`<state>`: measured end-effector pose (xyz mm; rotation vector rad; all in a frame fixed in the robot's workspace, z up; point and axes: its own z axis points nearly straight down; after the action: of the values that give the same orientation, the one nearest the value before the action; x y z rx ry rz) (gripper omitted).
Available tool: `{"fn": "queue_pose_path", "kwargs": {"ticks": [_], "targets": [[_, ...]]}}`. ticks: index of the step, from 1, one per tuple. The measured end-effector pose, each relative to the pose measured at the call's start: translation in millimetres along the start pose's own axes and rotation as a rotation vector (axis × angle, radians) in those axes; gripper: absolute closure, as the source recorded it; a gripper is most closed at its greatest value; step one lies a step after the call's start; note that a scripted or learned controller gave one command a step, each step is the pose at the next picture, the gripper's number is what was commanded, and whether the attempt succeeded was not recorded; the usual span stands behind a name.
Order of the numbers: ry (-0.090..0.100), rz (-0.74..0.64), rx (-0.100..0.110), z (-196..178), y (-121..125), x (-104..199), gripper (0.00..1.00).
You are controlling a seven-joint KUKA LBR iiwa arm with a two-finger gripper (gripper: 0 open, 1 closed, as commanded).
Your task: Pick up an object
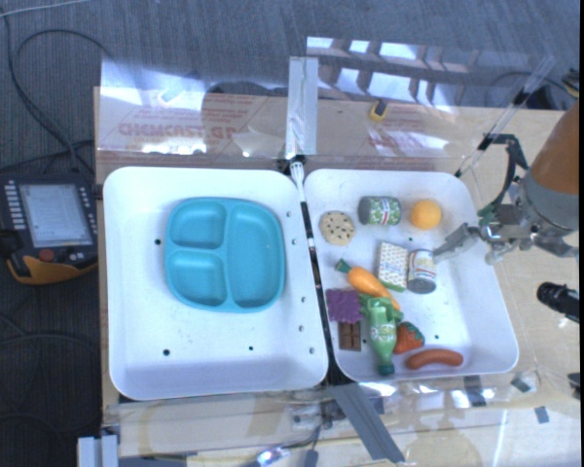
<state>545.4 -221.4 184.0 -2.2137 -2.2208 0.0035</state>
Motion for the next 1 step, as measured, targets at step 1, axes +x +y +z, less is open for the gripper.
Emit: {"fn": "queue_pose_path", "kwargs": {"ticks": [1], "targets": [[0.0, 0.0, 0.0, 0.0, 0.0, 0.0, 0.0]]}}
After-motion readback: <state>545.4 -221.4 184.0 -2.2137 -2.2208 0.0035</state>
